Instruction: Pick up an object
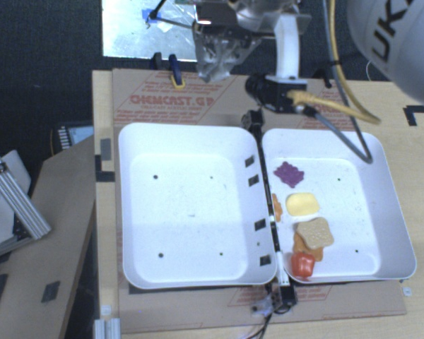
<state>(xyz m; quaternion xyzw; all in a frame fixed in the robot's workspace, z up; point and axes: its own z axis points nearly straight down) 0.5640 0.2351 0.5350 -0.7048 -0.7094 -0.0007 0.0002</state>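
Pieces of toy food, all in the right bin [392, 210], bunched along its left wall and well apart from the gripper [215, 56]; gripper up at the far side of the bench, above the brown cardboard [166, 99] beyond the left bin [177, 210], nothing visibly held; open or closed, impossible to tell from this angle

Likely light, every one of them, by the look of small plastic or foam shapes; probably stiff enough not to crush, probably smooth and a little slippery; no sign of anything fragile

Best candidates for a pinch, as a guess: yellow lump [302, 204], rounded and thick, lying free of its neighbours, to be taken across its short width; purple piece [288, 174], also lying alone, lower and flatter, to be taken across its narrow sides; tan slice [315, 233], flat and resting partly on an orange piece [305, 248], likely to slide or tip if nipped at an edge; red piece [302, 265], tucked in the near corner just beside the wall, little room for a grip there; small orange bit [276, 207], touching the wall, hardest of all

Counted: two bins; one purple, one yellow, one tan, one red, two orange; six pieces in all, the orange one under the slice partly hidden
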